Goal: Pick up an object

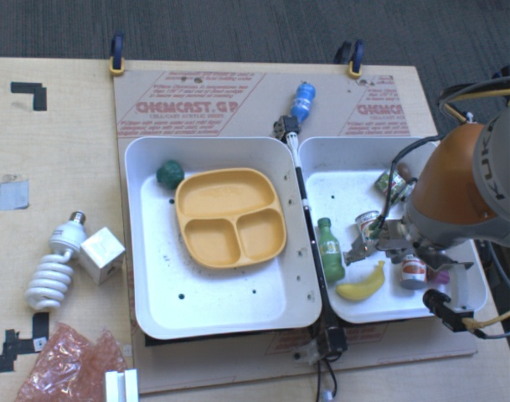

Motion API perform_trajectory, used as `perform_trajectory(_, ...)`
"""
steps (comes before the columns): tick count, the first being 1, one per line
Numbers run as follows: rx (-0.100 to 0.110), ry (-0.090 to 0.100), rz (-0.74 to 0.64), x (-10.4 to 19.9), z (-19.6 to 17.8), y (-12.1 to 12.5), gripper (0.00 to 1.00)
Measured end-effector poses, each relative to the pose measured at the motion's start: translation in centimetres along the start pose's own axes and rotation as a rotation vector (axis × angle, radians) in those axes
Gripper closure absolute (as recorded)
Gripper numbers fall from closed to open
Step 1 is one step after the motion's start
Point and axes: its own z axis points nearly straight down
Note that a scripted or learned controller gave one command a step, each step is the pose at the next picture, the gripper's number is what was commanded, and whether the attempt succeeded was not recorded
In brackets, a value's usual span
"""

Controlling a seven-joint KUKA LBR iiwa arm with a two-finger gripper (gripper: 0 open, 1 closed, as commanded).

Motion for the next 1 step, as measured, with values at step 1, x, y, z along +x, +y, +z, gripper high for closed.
perform_trajectory(1, -0.002, 0.000, 0.001, -0.04, -0.97, 0.13, 1.00)
